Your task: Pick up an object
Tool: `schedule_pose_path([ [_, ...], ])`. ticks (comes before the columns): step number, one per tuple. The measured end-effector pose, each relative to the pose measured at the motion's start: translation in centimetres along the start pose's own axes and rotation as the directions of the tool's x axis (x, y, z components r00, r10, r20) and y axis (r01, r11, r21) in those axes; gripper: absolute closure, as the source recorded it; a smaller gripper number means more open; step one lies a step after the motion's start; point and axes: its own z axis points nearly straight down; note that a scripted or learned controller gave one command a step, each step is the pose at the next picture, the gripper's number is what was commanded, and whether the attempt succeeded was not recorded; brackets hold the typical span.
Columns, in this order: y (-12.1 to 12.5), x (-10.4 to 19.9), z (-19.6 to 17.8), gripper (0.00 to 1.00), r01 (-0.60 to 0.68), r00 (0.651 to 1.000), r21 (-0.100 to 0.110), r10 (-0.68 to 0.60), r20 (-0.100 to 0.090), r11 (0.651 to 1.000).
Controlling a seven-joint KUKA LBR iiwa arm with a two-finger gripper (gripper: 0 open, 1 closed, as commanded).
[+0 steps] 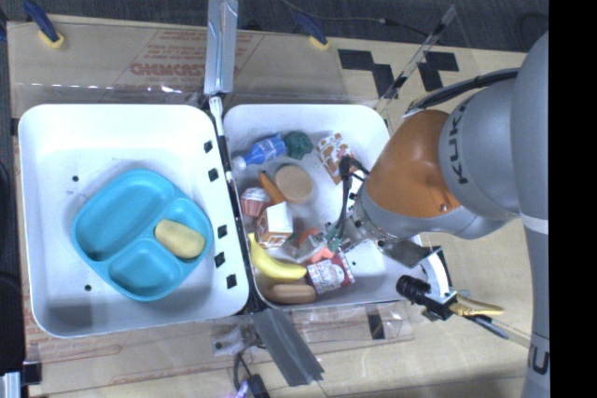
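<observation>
A grey KUKA arm [485, 154], its orange band [415, 165] turned toward the camera, reaches into the right bin [373, 121] on a wooden worktop [168, 47], where a heap of small objects waits to be picked. The pincer [338, 233] sits low at the wrist's left end, just above the right edge of the clutter; whether it is released or clenched cannot be told, as the wrist hides most of it. Taking the banana [272, 266] as the landmark, a brown sausage-like item [291, 294] lies just below it against the bin's near wall, a red-and-white packet [326, 273] touches its right end, and a small white carton [276, 224] stands just above it. Farther above the banana sit a tan round lid or cup [295, 184], a blue bottle [264, 149] and a dark green lump [298, 143], with a printed snack packet [331, 154] up to the right. The objects are jumbled together, likely tipped in loose, so any grasp must single one out from touching neighbours; the packet nearest the pincer looks the likeliest target. Well left of the banana, in the left bin [47, 135], a blue divided plate [131, 233] carries a yellow, potato-shaped piece [179, 238] in one compartment.
</observation>
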Motion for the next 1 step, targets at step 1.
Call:
schedule_pose_path([
  [1,6.35,6.66,-11.78,1.00,-0.025,1.000,-0.006,0.025,0.002,1.000],
])
